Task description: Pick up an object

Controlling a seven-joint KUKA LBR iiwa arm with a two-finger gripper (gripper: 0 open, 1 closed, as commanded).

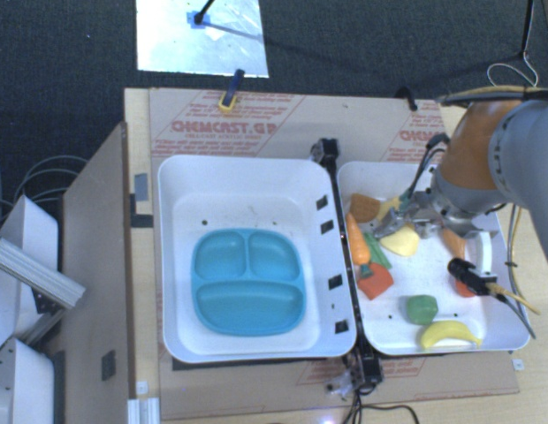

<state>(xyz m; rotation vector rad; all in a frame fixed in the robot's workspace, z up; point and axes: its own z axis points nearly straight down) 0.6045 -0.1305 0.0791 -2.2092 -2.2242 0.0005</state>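
My gripper [414, 217] hangs low over the back of the right bin [504, 325], among the toys there. Whether it is wide, narrow or holding anything, I cannot tell. A pale yellow piece [399, 242] lies just below it, touching or nearly so. An orange-brown piece [363, 207] sits just to its left. A carrot [356, 239] lies along the bin's left wall, with a red block [375, 281] below it. Well apart, toward the front, are a green block [422, 308] and a banana [449, 334]. The left bin [181, 237] holds a blue divided plate [248, 281].
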